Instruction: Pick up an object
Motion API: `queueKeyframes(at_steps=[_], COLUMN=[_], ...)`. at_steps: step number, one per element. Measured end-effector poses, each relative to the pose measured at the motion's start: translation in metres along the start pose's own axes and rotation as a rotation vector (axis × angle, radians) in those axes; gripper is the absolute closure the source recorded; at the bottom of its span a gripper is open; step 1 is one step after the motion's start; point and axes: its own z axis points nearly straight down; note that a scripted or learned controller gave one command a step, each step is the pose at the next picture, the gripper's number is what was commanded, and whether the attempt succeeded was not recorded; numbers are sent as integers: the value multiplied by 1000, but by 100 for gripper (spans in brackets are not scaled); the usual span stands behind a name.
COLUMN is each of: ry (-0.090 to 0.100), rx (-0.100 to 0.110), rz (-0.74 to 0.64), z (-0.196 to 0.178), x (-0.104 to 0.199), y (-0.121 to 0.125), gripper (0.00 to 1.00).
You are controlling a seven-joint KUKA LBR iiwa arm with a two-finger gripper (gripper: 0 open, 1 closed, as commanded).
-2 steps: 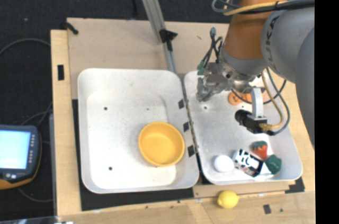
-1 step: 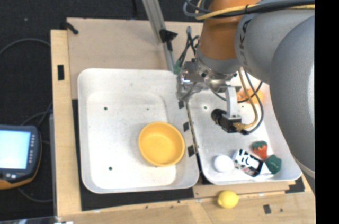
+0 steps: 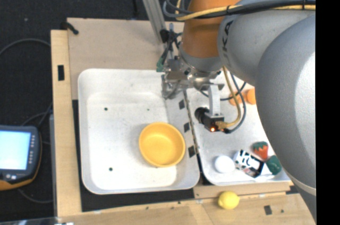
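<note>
Though plain to see, gives no clue on its grip: cannot call the gripper (image 3: 172, 84) loose or tight. Hangs up past the bowl (image 3: 162, 144), over the seam between the bins. Yellow bowl, mouth up, low in the left bin (image 3: 106, 85). Right of the bowl, in the right bin (image 3: 223, 180): white ball (image 3: 224, 164), black and white toy (image 3: 248, 161), red and green bits (image 3: 261, 148). Below and right of the bowl, outside the bins: small yellow ball (image 3: 228, 200). Up and right of the bowl: orange thing (image 3: 249, 96), half hid by the arm (image 3: 276, 59)
</note>
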Motion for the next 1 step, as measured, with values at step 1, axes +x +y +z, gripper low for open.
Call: queueKeyframes(at_steps=[1], ry=[-2], rx=[1], rz=[3], z=[0], x=[-3], y=[0], gripper=[0])
